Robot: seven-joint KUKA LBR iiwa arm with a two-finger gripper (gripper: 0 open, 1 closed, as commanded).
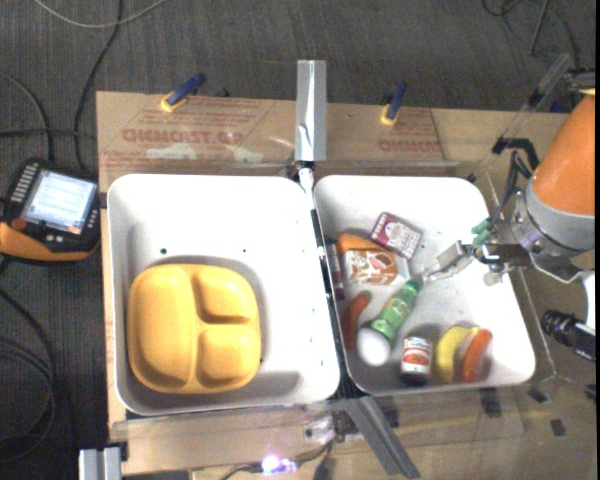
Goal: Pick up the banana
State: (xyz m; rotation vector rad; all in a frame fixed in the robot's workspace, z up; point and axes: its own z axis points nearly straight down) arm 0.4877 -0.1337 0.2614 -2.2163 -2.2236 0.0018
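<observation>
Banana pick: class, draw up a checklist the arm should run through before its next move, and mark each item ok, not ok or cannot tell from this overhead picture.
1. Banana in view, in the right bin, near its front wall: ok.
2. Claw positioned over the banana: not ok; it hangs further back in the bin, above the green bottle.
3. Claw free of any load: ok, nothing shows between its fingers.
4. Claw open wide enough for the banana: cannot tell.
5. Room around the banana: not ok; an orange item lies against one side, and a small jar stands close on the other.
6. Banana's top uncovered: ok.
</observation>
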